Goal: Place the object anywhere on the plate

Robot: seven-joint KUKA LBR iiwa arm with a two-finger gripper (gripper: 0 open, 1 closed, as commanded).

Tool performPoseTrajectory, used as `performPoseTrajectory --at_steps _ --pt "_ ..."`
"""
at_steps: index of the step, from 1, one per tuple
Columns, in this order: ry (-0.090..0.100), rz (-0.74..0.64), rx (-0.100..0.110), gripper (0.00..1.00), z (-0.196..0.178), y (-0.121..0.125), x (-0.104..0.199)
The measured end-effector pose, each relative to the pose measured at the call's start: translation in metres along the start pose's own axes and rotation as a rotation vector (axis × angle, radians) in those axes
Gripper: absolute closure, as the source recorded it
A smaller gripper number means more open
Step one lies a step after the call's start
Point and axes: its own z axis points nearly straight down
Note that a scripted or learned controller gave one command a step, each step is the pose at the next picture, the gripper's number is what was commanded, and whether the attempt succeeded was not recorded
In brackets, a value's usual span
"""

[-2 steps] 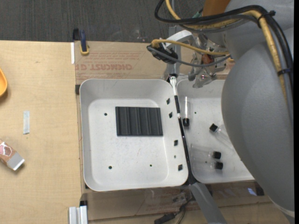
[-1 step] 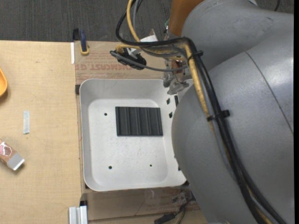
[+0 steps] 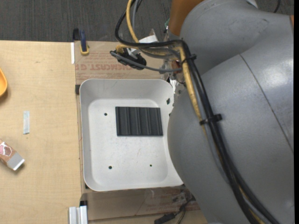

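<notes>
The grey arm fills the space right of the white bin, hiding whatever lies beyond the bin's right wall; the gripper's state cannot be told. Inside the bin, a dark ribbed rectangular insert lies flat, a little above the bin's centre. Neither a plate nor the object to be placed can be made out, so where they lie cannot be told. Left of the bin, well apart on the bench, rest a small wrapped bar and a pale strip. To do this step well, I judge the arm should approach slowly and release low over the plate.
</notes>
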Motion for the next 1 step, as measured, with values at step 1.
performPoseTrajectory --at_steps 1 --pt "-0.001 -0.169 -0.001 0.00 0.1100 -0.0998 -0.0280"
